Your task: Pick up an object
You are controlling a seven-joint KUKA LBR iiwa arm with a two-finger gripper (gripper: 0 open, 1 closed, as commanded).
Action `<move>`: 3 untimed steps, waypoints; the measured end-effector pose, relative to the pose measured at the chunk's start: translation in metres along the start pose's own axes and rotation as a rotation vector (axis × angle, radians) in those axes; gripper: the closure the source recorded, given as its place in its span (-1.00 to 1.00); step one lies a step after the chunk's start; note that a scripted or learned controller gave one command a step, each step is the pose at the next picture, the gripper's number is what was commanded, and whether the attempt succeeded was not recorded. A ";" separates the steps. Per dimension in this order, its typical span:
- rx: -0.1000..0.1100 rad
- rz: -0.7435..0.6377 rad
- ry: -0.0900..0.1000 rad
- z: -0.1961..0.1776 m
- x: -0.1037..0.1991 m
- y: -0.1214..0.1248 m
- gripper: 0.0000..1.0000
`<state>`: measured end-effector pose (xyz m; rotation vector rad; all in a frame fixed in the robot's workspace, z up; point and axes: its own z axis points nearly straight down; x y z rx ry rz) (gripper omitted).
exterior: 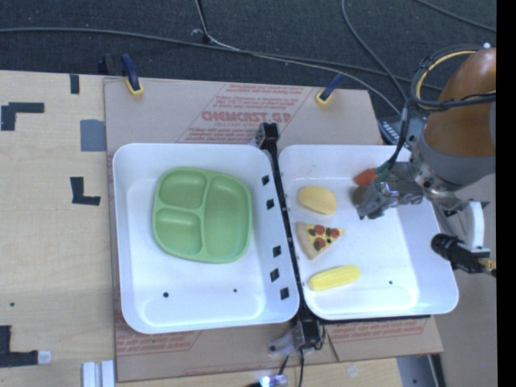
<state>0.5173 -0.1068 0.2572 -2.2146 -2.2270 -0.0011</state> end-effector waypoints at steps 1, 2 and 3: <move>0.001 0.000 -0.001 0.006 0.046 0.004 1.00; 0.002 0.000 -0.001 0.023 0.098 0.000 1.00; 0.003 -0.001 0.000 0.034 0.157 -0.003 1.00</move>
